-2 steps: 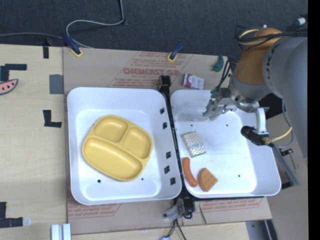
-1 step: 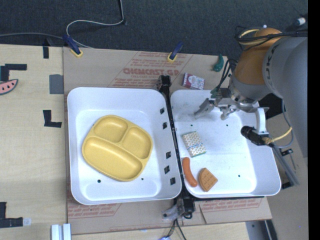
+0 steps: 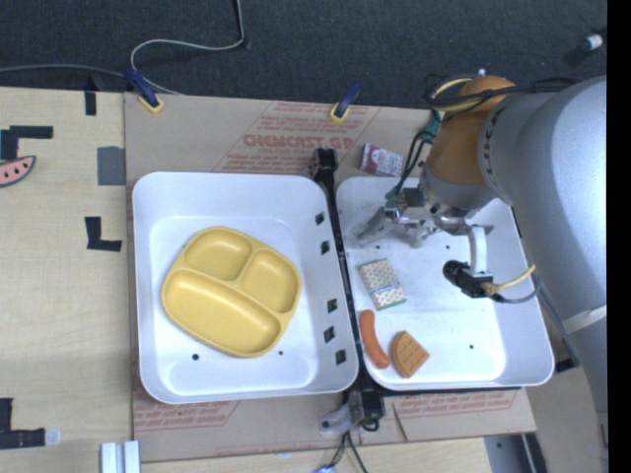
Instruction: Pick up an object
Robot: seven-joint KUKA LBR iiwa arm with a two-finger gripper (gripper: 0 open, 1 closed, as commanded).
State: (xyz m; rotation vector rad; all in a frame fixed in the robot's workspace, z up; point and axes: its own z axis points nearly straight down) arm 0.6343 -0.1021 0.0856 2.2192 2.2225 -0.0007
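Note:
My gripper [image 3: 378, 227] hangs low over the upper left part of the right bin [image 3: 513, 358], close to the wall between the bins. A small checked packet [image 3: 382, 282] lies just below it, apart from it. Nearer the front of the same bin lie an orange sausage [image 3: 372, 338] and a brown cracker-like piece [image 3: 408, 354], side by side. Nothing shows in the gripper.
The left bin [image 3: 168, 363] holds a yellow divided plate [image 3: 232, 289]. A small dark red packet [image 3: 379, 159] lies on the cardboard behind the right bin. The grey arm [image 3: 562, 195] covers that bin's right side.

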